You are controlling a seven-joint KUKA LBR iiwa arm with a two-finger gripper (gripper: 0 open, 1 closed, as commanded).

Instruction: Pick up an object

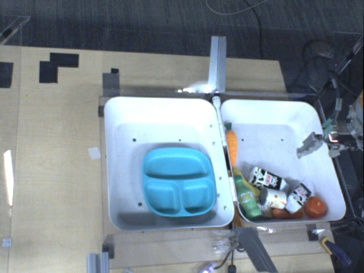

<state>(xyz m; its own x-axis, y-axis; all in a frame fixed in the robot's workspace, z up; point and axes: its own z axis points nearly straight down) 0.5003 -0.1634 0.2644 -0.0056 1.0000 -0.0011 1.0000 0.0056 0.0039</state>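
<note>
Several small items lie clustered in the front of the right bin [273, 124]. An orange carrot [231, 145] rests along its left wall, with a green bottle [247, 195] below it. Beside these are a black-and-white carton [266, 178], a small white can [275, 198], a second small carton [300, 193] and a red tomato [315, 207]. My gripper [311, 144] hangs over the right side of this bin, above and to the right of the pile and apart from every item. Nothing is visibly held in it.
The left bin [125, 124] holds a blue divided plate [178, 180] in its front half. A metal post [218, 61] stands behind the divider between the bins. Cables and the arm's body [347, 131] crowd the far right edge.
</note>
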